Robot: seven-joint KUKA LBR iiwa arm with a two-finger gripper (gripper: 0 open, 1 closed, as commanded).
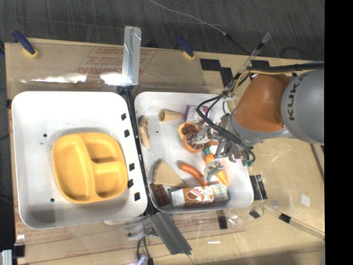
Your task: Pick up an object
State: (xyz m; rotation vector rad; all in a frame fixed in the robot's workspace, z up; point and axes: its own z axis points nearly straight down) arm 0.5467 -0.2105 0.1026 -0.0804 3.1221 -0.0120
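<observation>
My gripper [212,169] hangs low over the right part of the right bin [149,105], just above an orange carrot [221,177] that pokes out on both sides of it. A red sausage [190,171] lies immediately to its left. A chocolate-iced donut [190,136] sits just above and to the left of the wrist. Along the bin's front wall lies a chocolate milk carton [201,195] with a chocolate bar [159,195] at its left end. The grey arm with its orange band [263,105] covers the bin's right rim.
The right bin also holds a cheese wedge [165,176], a bread stick [144,131] by the left wall, an ice-cream cone [170,115] and a purple packet [192,112]. In the left bin [27,109] lies a yellow divided plate [88,166]. Cables trail from the wrist.
</observation>
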